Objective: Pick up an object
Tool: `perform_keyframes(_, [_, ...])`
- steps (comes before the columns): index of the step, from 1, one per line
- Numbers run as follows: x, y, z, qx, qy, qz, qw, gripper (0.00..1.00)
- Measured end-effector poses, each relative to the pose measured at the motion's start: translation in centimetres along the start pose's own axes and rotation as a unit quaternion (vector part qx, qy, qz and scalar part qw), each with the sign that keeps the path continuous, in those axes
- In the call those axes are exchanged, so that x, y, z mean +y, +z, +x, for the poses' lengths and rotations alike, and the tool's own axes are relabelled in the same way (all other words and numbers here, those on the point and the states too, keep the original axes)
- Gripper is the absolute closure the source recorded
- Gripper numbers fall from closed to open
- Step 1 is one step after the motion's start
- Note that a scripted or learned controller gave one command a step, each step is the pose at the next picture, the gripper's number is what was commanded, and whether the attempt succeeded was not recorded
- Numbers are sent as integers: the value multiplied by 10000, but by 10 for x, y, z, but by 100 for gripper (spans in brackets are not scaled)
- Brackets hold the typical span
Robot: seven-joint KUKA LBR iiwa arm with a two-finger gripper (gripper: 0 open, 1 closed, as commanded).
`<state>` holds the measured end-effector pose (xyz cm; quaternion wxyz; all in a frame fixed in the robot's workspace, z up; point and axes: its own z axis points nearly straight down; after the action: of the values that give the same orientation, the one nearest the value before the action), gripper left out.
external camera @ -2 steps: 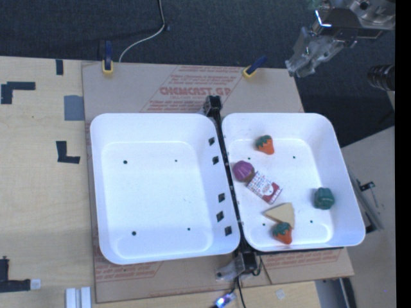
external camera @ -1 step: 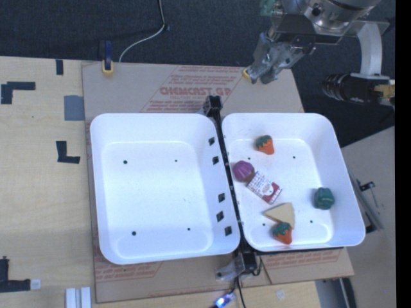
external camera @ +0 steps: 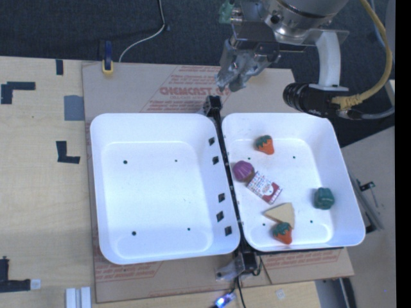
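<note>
My gripper (external camera: 230, 82) hangs high above the back edge of the bench, over the seam between the two bins, with nothing seen between its fingers. The right bin (external camera: 334, 143) holds an orange-red strawberry-like toy (external camera: 264, 144), a purple round toy (external camera: 243, 171), a red and white packet (external camera: 264, 187), a tan wedge (external camera: 281, 213), a small red and green toy (external camera: 282, 233) and a dark green toy (external camera: 323, 198). All of them lie well below and in front of the gripper.
The left bin (external camera: 109, 140) sits beside the right one, joined by a black clipped divider (external camera: 221, 172). Both rest on a cardboard sheet (external camera: 180, 85). A black cylinder with yellow cable (external camera: 314, 99) juts in at the right bin's back corner.
</note>
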<state>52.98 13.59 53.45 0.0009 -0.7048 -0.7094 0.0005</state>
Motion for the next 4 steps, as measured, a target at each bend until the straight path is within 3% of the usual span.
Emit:
perform_keyframes(1, [-17, 0, 70, 3, -11, -1, 10000, 100])
perform_keyframes(2, [-47, 0, 99, -3, 6, 4, 10000, 100])
perform_keyframes(3, [-18, 0, 98, -8, 25, -8, 10000, 100])
perform_keyframes(4, [-47, 0, 97, -8, 22, 3, 10000, 100])
